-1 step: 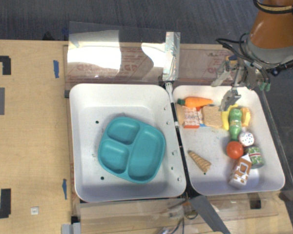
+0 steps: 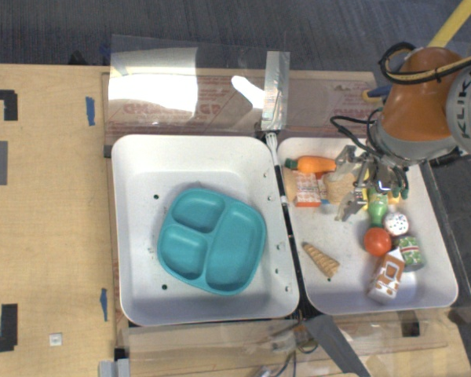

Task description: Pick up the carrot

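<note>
The carrot [image 2: 315,164], orange with a green stub at its left end, lies on its side at the back left of the right bin [image 2: 439,289]. My gripper [image 2: 348,184] hangs just to the right of it, over a tan piece of food [image 2: 337,187]. Its two metal fingers [image 2: 351,208] are spread apart, one toward the bin's back and one toward the front, with nothing gripped between them. The carrot is beside the back finger and outside the fingers' gap.
An orange-and-white packet [image 2: 307,191] lies just in front of the carrot. A cone [image 2: 320,259], a red tomato [image 2: 377,241], a green piece [image 2: 377,208], a spotted white ball [image 2: 396,225], a small can [image 2: 410,252] and a carton [image 2: 388,277] crowd the right bin. A teal divided plate [image 2: 212,240] sits in the left bin [image 2: 133,163].
</note>
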Tool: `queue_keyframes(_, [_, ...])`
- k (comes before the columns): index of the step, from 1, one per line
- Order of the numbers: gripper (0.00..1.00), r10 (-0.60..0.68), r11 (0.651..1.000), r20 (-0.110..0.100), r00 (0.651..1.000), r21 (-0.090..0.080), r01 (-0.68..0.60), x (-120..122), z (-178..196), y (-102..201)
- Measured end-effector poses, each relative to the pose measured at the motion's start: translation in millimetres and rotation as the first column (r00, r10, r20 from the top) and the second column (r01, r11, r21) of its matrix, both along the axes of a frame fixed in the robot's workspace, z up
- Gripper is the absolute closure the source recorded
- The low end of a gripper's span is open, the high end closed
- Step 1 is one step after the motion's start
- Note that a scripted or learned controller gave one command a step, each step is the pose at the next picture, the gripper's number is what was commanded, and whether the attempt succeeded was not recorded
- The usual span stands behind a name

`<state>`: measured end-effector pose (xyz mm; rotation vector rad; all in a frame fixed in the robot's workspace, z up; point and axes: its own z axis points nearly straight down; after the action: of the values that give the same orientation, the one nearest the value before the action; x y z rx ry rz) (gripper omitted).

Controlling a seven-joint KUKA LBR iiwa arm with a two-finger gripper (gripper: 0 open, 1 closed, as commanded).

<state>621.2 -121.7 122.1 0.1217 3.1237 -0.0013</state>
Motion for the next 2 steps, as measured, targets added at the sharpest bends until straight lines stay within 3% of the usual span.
queue_keyframes(1, [0.00,0.013,1.000,0.025,1.000,-0.012,-0.013,29.2,-10.6,21.6])
queue_keyframes(2, [0.00,-0.037,0.999,0.049,0.998,-0.002,0.037,-42.0,-11.1,16.7])
